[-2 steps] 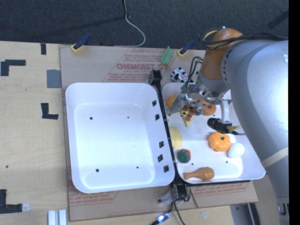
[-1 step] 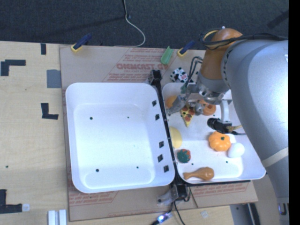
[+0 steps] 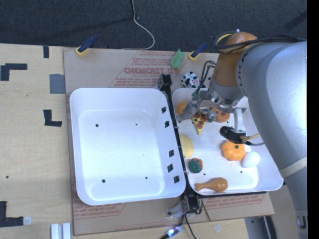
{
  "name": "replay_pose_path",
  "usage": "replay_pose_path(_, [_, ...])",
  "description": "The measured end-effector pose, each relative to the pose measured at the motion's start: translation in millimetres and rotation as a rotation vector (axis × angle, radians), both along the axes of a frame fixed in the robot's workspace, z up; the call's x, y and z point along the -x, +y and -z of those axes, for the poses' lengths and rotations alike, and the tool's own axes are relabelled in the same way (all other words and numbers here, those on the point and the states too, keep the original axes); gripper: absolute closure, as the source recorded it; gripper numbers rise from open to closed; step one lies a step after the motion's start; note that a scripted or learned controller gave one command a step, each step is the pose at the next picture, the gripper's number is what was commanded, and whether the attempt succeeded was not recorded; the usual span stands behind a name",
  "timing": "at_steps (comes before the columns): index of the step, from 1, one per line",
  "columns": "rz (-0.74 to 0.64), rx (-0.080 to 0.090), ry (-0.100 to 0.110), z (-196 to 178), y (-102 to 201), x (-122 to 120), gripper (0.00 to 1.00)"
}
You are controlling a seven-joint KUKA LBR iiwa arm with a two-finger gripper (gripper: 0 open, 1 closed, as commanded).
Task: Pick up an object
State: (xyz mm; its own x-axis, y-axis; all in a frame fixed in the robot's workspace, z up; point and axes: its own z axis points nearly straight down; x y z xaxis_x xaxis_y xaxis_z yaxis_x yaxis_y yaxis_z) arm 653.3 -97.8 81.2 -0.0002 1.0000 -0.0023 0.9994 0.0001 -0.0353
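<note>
The claw [image 3: 198, 109] hangs low over the right shallow white plastic bin [image 3: 259, 182], just by a small yellow-and-red spotted toy [image 3: 200, 123] — I can't tell if it is gripping. To grab well, I think it should drop straight down and squeeze slowly.

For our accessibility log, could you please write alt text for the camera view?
A grey robot arm with an orange band lowers its gripper into the right white bin, over a yellow-and-red toy. Nearby lie a small orange pumpkin, a white egg, a tan plastic drumstick and a green-and-red ball. The left white bin sits alongside.
</note>
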Motion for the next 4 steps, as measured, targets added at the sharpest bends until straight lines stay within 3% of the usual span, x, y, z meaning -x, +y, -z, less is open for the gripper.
replay_pose_path(1, [-0.003, -0.002, 0.018, 0.9, -0.4, -4.8, 0.00])
replay_pose_path(3, [-0.003, -0.004, 0.018, 1.0, -1.3, -4.9, 0.00])
replay_pose_path(4, [0.000, -0.002, -0.030, -2.7, 3.3, 26.5, 0.00])
